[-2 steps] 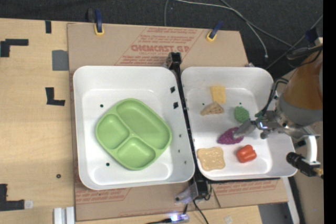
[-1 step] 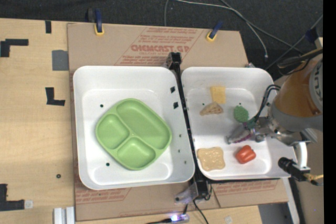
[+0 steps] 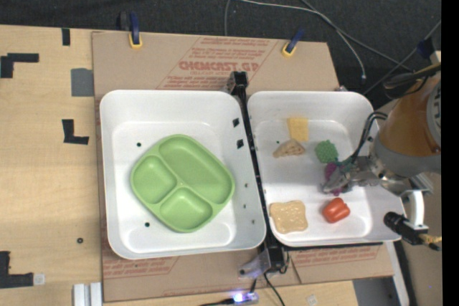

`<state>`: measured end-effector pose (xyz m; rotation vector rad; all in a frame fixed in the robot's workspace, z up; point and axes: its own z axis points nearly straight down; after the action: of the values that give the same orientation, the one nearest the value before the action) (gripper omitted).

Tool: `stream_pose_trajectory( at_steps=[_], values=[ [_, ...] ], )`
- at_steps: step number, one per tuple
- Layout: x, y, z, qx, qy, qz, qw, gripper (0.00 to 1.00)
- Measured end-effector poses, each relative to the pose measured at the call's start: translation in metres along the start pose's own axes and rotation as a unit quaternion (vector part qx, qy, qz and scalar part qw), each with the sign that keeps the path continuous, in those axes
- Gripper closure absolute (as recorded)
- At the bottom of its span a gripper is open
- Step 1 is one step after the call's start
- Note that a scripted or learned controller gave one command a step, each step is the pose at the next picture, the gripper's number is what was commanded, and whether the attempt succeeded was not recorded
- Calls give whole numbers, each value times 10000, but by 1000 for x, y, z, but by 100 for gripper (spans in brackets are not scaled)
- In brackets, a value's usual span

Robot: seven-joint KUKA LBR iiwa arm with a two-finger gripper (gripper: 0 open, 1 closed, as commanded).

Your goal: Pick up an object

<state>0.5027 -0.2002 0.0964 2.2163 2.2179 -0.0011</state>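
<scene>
Gripper [image 3: 337, 181] of the grey arm, reaching in from the right, sits low in the right bin [image 3: 310, 101] over a small purple object [image 3: 331, 172]; whether it is released or clenched cannot be told. Just beside it lie a green broccoli piece [image 3: 327, 150] above and a red tomato-like toy [image 3: 335, 210] below. Farther left in the same bin rest a yellow cheese block [image 3: 298, 129], a tan wedge [image 3: 290, 148] and a toast slice [image 3: 288, 216]. Left bin [image 3: 115, 111] holds a green divided plate [image 3: 182, 183], tilted. Both bins stand on cardboard [image 3: 215, 61].
</scene>
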Motion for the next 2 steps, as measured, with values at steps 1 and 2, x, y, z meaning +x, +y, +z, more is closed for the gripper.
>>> stream_pose_trajectory(
  at_steps=[1,2],
  values=[
    [3,-9,-54,9,21,-2,10000,100],
    [3,-8,-118,-2,15,-5,10000,100]
  ],
)
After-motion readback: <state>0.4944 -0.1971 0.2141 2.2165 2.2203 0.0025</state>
